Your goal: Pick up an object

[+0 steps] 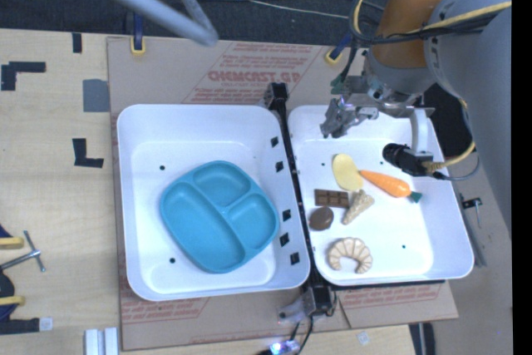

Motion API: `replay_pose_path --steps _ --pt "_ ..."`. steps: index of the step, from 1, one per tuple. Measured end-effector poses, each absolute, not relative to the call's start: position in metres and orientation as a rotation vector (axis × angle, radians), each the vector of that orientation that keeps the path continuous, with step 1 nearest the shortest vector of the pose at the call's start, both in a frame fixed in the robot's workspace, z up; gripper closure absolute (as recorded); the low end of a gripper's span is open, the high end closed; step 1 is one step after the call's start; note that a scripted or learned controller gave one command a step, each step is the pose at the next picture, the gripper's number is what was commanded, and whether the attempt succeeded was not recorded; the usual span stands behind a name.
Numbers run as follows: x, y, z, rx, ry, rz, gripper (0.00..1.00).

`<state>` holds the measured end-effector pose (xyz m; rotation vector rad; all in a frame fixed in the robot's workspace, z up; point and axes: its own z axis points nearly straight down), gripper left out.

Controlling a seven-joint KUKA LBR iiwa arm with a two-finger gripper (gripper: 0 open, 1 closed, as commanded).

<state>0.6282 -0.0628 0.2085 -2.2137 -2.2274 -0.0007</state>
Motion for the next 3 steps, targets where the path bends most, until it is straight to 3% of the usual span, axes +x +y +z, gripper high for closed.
replay_pose_path --steps 2,3 --pt "0.615 0.042 0.202 -2.213 -2.226 0.002 1.0" --pt "0.607 0.099 0.219 -2.212 -2.229 -0.001 1.0"
